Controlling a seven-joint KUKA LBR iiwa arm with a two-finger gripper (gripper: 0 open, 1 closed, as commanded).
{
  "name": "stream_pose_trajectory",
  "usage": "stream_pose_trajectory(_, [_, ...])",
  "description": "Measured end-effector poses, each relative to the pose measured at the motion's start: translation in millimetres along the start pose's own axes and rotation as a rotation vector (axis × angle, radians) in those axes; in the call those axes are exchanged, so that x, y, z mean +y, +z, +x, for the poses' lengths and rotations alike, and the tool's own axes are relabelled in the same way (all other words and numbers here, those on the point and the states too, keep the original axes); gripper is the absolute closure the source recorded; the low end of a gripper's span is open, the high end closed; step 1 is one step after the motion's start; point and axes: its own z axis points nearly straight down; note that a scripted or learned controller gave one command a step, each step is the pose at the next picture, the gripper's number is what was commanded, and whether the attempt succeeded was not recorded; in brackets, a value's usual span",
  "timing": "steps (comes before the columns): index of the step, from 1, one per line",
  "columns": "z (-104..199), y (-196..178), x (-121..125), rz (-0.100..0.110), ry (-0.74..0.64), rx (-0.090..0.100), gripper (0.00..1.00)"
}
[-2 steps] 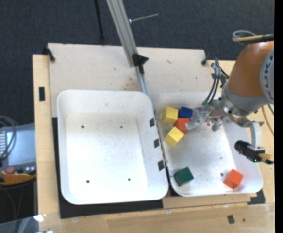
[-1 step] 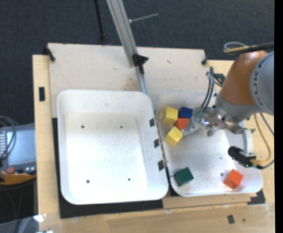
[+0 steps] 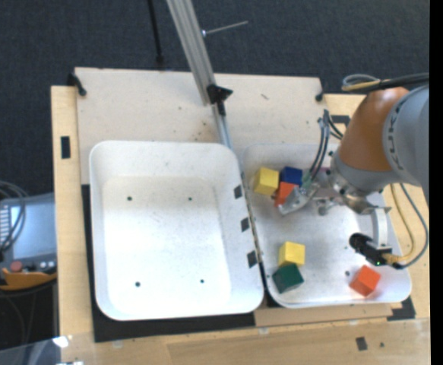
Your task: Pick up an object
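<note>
In the right bin (image 3: 324, 295), my gripper (image 3: 295, 201) reaches in from the right and sits low at the bin's upper left. It is right beside a small orange block (image 3: 283, 192), which lies against a blue cube (image 3: 290, 176) and a yellow cube (image 3: 266, 181). The gripper body hides part of the orange block. Nearer the front lie a second yellow cube (image 3: 291, 253) and a green cube (image 3: 287, 278), touching each other. An orange cube (image 3: 365, 280) rests at the front right corner.
The left bin (image 3: 111, 166) is wide and white. A metal pole (image 3: 194, 44) slants over the bench behind the bins. Black cables (image 3: 373, 245) hang over the right bin's right side.
</note>
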Motion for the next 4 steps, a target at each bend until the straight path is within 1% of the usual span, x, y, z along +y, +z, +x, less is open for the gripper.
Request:
stream_pose_trajectory(1, [1.4,-5.6,-1.2,0.006,0.006,0.006,1.0])
stream_pose_trajectory(2, [4.0,-52.2,-5.3,0.005,-0.001,0.001,1.0])
stream_pose_trajectory(3, [5.1,-116.8,0.2,0.002,-0.002,0.001,1.0])
stream_pose_trajectory(4, [4.5,-171.2,2.4,0.003,-0.003,0.001,1.0])
